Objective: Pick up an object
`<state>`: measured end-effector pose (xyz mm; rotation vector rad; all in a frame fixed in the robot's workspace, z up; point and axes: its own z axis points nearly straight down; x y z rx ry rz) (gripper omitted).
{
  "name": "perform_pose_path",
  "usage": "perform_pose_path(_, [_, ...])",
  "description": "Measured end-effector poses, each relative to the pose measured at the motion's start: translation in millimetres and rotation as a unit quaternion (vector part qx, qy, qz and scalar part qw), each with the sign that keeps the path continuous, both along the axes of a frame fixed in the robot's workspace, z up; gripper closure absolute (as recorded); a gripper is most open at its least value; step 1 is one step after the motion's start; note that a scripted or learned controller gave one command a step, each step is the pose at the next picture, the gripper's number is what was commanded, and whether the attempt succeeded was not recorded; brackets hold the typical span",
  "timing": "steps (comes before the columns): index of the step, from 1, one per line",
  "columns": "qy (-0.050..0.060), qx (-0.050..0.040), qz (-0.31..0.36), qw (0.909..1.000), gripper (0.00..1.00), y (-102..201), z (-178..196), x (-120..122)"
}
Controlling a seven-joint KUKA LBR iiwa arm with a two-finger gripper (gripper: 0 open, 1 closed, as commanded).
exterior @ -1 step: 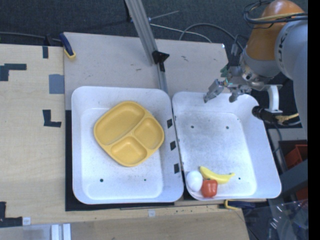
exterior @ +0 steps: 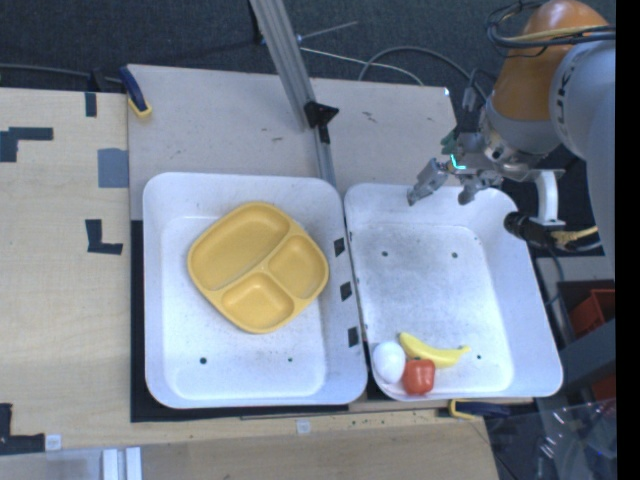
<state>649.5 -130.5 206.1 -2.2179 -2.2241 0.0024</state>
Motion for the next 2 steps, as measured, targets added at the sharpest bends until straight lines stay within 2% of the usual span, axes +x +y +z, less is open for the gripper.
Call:
perform_pose_path(1, [0.002,-0.0004,-0.001,1.0000,0.00,-5,-45,-3])
perform_pose_path(2, [0.003,0.0001,-0.001,1.0000,0.00,-6,-110,-7])
